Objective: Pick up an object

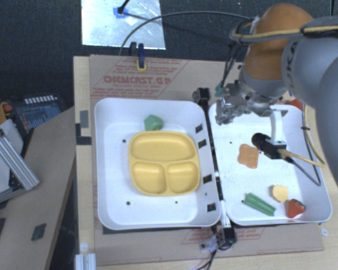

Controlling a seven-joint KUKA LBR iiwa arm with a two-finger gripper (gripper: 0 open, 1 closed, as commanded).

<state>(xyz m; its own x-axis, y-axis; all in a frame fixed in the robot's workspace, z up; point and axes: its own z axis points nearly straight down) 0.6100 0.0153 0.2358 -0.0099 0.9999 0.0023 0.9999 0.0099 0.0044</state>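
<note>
Candidate objects: the closest to the gripper (pixel 227 112) is the orange piece (pixel 248 156), lying flat on the floor of the right-hand bin (pixel 315 176). It sits below the gripper in the view and slightly to the view's right, near it but apart from it.

Further from the gripper in the same direction, toward the bin's lower rim, lie three more items. The green stick (pixel 259 204) lies flat at a slant. The yellow piece (pixel 280 193) is just beside it on the view's right. The red piece (pixel 295 207) is touching or all but touching the yellow piece, in the bin's lower corner.

Gripper: it hangs over the upper corner of the right-hand bin, close to the wall shared with the left-hand bin (pixel 104 167). Whether it is open or closed cannot be told from this angle, and nothing can be made out in its grasp.

Across the shared wall, to the view's left of the gripper: the green lump (pixel 153 122) lies at about the gripper's level, touching or just beside the upper rim of the yellow divided plate (pixel 163 162). The plate lies flat in the middle of the left-hand bin, lower in the view than the gripper.

Both bins rest on a cardboard sheet (pixel 135 79) with red lettering.
</note>
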